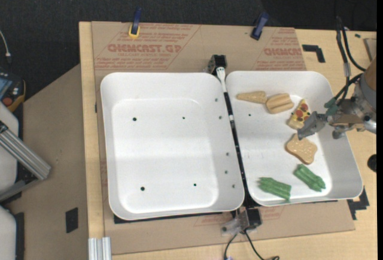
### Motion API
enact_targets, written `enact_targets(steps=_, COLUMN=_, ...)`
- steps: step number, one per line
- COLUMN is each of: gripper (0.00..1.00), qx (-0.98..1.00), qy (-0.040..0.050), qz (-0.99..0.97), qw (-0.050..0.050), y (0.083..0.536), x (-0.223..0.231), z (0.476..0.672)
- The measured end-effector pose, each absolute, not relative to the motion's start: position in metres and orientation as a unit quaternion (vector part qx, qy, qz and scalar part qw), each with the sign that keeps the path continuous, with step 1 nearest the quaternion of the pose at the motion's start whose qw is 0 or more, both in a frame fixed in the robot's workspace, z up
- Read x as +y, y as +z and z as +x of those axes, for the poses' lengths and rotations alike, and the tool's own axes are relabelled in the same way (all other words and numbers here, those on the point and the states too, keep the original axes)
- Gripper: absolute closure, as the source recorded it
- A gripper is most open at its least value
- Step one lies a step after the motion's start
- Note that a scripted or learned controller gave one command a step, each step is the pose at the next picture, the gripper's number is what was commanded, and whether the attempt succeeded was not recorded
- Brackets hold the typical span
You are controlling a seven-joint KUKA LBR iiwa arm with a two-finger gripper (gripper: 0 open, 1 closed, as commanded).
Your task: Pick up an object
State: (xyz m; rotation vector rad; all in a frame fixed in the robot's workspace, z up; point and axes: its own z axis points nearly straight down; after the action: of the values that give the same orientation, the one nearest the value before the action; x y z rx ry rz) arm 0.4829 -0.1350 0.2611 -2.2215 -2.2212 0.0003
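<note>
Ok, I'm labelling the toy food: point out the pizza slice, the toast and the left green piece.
pizza slice point(299, 114): camera view, on its topping.
toast point(301, 150): camera view, its middle.
left green piece point(274, 187): camera view, mid-length.

Glossy white plastic bins point(161, 82) rest on matt brown cardboard point(179, 43).

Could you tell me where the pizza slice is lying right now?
The pizza slice lies in the right bin, near its right wall, between the bread roll and the toast, beside the gripper.
</note>
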Motion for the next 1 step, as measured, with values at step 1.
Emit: enact_targets(steps=1, gripper=0.00, qx=-0.712, qy=0.0015, qz=-0.703, qw=0.006, y=0.1800, x=-0.0105, z=0.4774)
